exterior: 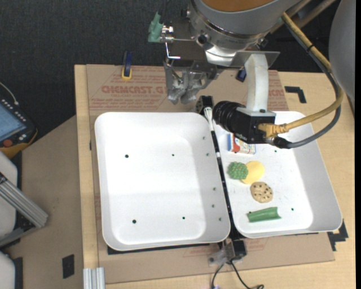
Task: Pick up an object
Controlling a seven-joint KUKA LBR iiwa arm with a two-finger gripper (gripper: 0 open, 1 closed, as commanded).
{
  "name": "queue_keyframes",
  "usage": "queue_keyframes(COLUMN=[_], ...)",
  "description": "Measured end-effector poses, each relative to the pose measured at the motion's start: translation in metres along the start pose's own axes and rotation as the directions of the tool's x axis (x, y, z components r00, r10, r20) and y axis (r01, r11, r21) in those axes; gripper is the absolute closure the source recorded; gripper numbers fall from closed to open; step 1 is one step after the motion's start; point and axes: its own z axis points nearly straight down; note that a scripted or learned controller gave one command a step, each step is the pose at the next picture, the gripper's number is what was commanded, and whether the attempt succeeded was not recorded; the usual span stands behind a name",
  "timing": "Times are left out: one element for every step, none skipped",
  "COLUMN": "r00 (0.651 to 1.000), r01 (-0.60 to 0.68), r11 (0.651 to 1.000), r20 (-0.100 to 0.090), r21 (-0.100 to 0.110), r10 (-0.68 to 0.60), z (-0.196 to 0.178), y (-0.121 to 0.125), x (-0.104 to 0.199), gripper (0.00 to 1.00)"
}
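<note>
While the green strip [263, 214] lies nearest in the right bin [316, 186], a cookie [261, 192] sits just behind it, then a green knobbly piece [237, 170] touching a yellow one [255, 169], then a red-and-white packet [243, 148]. Farther back, the arm [237, 17] hangs over the bench's far edge, its gripper [183, 86] pointing down behind the left bin [113, 169]; whether it is clenched cannot be told.
</note>
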Motion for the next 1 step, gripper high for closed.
queue_keyframes(r00=[1.0], r01=[-0.005], r11=[1.0], r20=[0.003], r21=[0.005], r10=[0.005], z=[-0.0002], y=[-0.012], x=[-0.0033], gripper=[1.0])
